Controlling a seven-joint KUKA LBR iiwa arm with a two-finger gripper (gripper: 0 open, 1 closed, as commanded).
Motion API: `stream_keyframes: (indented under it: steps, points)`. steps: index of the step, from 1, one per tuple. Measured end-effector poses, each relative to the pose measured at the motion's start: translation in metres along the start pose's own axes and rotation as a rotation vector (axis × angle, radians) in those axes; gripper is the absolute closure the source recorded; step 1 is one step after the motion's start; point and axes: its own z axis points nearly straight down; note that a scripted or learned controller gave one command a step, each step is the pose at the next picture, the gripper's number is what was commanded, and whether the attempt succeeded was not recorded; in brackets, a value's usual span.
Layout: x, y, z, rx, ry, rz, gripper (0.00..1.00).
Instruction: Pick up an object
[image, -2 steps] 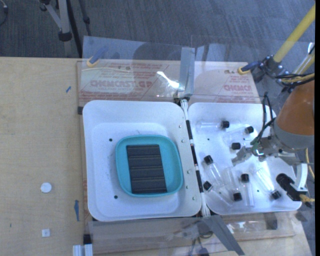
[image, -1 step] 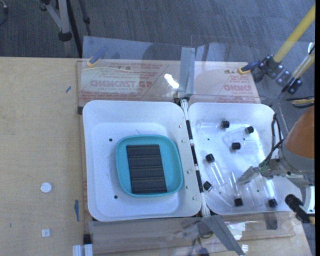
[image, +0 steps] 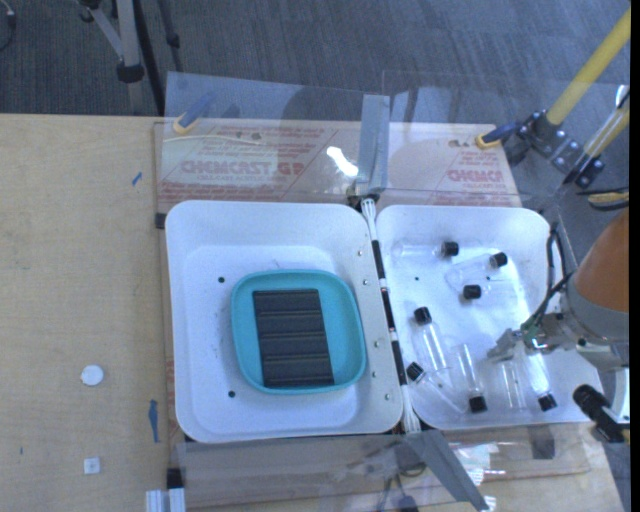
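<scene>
We count two white bins (image: 190, 300), side by side, one teal tray (image: 245, 310) with one dark ribbed block (image: 291, 337) in it, and about seven clear vials with black caps (image: 432, 347), hard to separate

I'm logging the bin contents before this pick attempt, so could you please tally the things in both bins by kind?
Teal square plastic dish holding a dark ribbed block, left bin: 1
Clear plastic vials with black caps, right bin: 7, judging by the visible caps; the clear bodies are hard to separate
Total: 8

The gripper is over the vials.
</scene>
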Motion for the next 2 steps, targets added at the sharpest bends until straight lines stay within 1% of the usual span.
stream_keyframes:
  steps: [1,2]
  points:
    - [0.039,0.026,-0.088,0.008,0.003,0.102,1.0]
    - [0.075,0.063,-0.126,0.009,0.002,0.145,1.0]
